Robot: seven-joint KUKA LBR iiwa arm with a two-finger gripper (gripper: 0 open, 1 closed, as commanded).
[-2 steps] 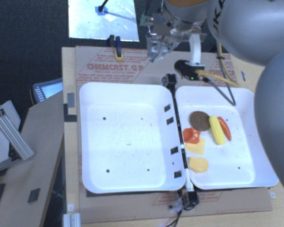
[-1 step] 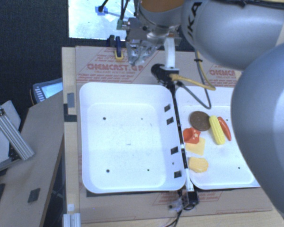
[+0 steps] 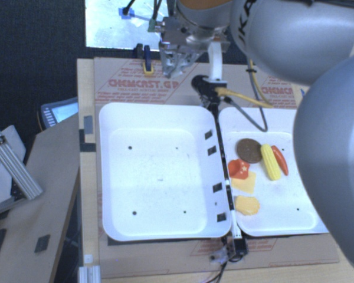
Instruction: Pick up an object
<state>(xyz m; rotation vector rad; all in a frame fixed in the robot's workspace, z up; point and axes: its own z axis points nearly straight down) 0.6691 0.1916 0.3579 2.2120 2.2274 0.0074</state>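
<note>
The pincer (image 3: 176,65) hangs over the far edge of the table (image 3: 135,81), beyond the back rim of the left bin (image 3: 150,170), with nothing between its tips. Whether it is spread or pressed together I cannot tell; it is small and blurred against the cardboard.

All the candidates lie in the right bin (image 3: 277,223), nearer the camera than the pincer and off toward the arm's side. A brown disc (image 3: 248,150) is the closest of them to the pincer. Just beyond it, farther from the pincer, sit a yellow corn (image 3: 270,162) and a red pepper (image 3: 280,160), touching along their length. A small red piece (image 3: 239,168) lies against a pale yellow slab (image 3: 244,183), and an orange-yellow lump (image 3: 247,205) is the farthest from the pincer.

The task looks to be at its start: nothing is gripped, and the approach is not yet made. The next move calls for carrying the pincer across the divider, over the right bin, and down on one item. The lump stands apart from the rest, so it seems the cleanest target; the corn and pepper risk a double catch.
</note>
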